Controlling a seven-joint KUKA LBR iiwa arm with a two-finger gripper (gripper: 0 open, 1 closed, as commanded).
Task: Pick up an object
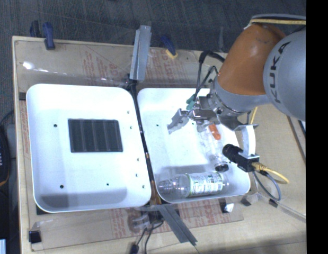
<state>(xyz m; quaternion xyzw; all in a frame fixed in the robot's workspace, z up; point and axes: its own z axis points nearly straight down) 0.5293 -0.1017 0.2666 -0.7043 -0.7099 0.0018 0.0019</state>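
One claw (pixel 178 119) over right bin (pixel 153 142), fingers slightly parted, nothing between them. Plastic bottle (pixel 193 184) lying on its side well below claw, against bin's near wall. Small clear orange-tipped item (pixel 210 136) just right of claw.

You lose most of the grey arm with its orange band (pixel 248 62) past the right edge, above and behind the two-finger gripper (pixel 179 119). Its fingers are too small and blurred against the white right-hand bin (pixel 158 142) to say how they stand. Just behind the gripper, a small clear plastic item with an orange part (pixel 211 136) sits partly under the wrist; its shape cannot be made out. The label text on the clear plastic bottle (pixel 193 184) below is unreadable.
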